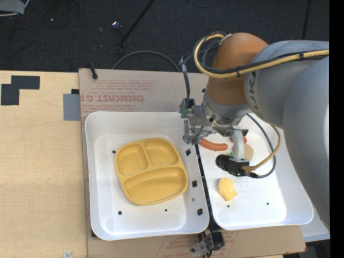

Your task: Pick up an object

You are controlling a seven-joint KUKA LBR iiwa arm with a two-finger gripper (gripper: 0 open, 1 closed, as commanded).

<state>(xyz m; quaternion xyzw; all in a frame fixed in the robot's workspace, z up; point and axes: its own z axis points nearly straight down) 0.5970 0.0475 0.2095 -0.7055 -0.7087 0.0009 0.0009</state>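
**A:** Where is the tool hanging right now?

**B:** The tool [194,133] is hanging over the far left corner of the right-hand shallow white bin [279,203], just beside the edge where the two bins are meeting. The grey arm [290,85], with its orange band [236,63], is reaching in from the right and covering much of that bin's far side.

**A:** Is it grasping anything?

**B:** I cannot tell whether the tool is released or clenched, because the metal parts are blurring together from this angle. Nothing is showing clearly inside it.

**A:** What is lying near it?

**B:** A slim orange-red sausage [215,143] is lying on the bin floor just beside the tool, its left end pointing toward it. Whether the two are touching, I cannot say. A small yellow lump [227,188] is sitting nearer the camera in the same bin, apart from the sausage. Something tan, possibly a round piece, is peeking out at the sausage's right end, mostly hidden.

**A:** And the other bin?

**B:** The left-hand shallow white bin [102,198] is holding a yellow plastic plate with three compartments [151,171], lying flat. Both bins are resting on a printed cardboard sheet [118,93] on the pale wooden desk [37,171].
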